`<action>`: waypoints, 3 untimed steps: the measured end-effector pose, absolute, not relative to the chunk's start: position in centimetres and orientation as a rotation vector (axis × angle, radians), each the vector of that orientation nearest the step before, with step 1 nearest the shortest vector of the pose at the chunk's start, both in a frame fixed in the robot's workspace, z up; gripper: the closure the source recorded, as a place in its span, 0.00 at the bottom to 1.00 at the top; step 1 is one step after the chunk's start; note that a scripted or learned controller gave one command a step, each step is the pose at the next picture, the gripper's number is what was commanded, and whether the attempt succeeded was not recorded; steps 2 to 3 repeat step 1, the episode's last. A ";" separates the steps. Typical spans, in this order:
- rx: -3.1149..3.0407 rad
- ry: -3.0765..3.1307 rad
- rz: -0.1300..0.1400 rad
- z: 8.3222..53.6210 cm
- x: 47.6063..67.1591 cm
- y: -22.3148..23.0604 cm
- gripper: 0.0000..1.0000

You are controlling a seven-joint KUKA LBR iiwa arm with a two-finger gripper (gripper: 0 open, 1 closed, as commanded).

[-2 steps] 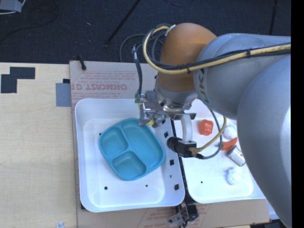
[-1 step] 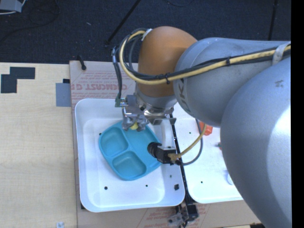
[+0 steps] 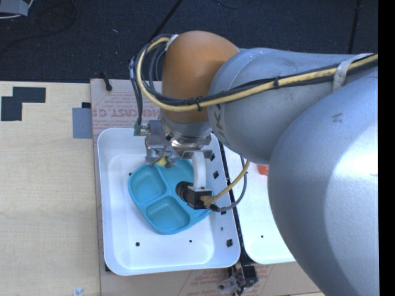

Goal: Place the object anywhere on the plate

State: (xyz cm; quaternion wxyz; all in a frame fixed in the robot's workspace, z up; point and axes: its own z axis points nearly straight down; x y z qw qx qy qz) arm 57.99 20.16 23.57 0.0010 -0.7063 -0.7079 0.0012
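Camera view: gripper (image 3: 162,159) sits low over the upper-left rim of the blue plate (image 3: 159,201) in the left bin (image 3: 117,251); can't tell the jaws' state, and the object isn't identifiable, maybe the small yellowish bit (image 3: 162,161) at the tip. I'd release squarely over a compartment, not on the rim. Plate is smooth moulded plastic, divided, rounded; bin is glossy white and shallow.

Grey arm (image 3: 296,122) over left white bin (image 3: 117,239); pincer (image 3: 162,159) at blue divided plate (image 3: 159,199) upper edge.
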 end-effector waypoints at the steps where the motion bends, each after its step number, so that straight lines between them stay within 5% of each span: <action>1: -2.217 -2.223 0.006 23.6 57.9 20.1 0.00; 3: -2.217 -2.223 0.006 23.6 57.9 20.1 0.00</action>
